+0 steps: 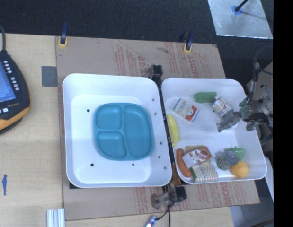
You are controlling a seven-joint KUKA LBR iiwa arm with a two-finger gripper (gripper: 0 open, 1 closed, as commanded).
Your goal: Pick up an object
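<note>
Gripper sits low over the right bin. Small can is just up-left of it, green pepper and orange below, blue plate way left.

Blue divided plate beside a teach pendant.

Two white bins: left bin and right bin. One blue divided plate. One banana. One green pickle. One orange. One hot dog. One can. Three small food packages.
</note>
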